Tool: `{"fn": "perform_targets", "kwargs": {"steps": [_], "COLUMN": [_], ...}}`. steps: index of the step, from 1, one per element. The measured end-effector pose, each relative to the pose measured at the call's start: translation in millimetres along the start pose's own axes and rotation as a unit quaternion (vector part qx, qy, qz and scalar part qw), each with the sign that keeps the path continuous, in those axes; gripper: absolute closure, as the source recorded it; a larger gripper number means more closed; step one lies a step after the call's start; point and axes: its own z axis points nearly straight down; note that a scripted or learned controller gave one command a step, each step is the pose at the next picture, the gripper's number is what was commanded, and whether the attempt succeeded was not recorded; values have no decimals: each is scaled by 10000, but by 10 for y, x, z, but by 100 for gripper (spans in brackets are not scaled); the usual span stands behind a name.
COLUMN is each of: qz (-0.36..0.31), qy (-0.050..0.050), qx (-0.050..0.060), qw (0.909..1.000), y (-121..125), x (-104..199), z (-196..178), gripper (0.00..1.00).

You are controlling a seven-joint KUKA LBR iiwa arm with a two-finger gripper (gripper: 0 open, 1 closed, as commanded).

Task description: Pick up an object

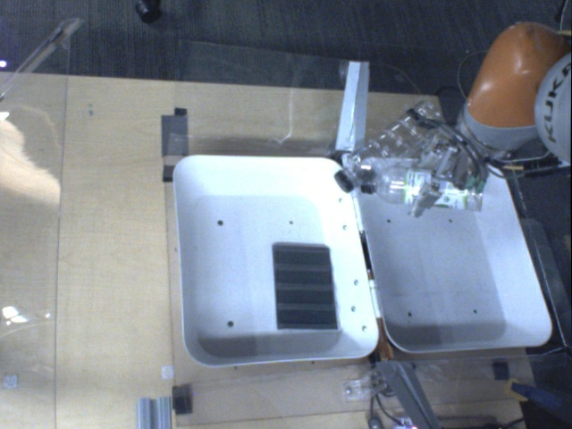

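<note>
Block (305, 285) lengthwise along left bin (206, 239)

The arm (523, 79) reached in from the right, its orange band uppermost, the wrist bent leftward and low. The gripper (357, 175) pointed left near the upper middle of the view, its metal body blurred and hard to read.

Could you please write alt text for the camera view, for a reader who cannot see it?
A grey and orange arm reaches in from the right, its gripper over the far left corner of the right bin. A dark ribbed block lies flat in the left bin. Both white bins sit side by side on a wooden bench.
</note>
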Motion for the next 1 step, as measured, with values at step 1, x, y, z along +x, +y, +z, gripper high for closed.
{"fn": "perform_targets", "kwargs": {"steps": [1], "qz": [-11], "qy": [-40], "qx": [-12], "qw": [10000], "y": [20], "x": [-18], "z": [-121], "gripper": [100]}}
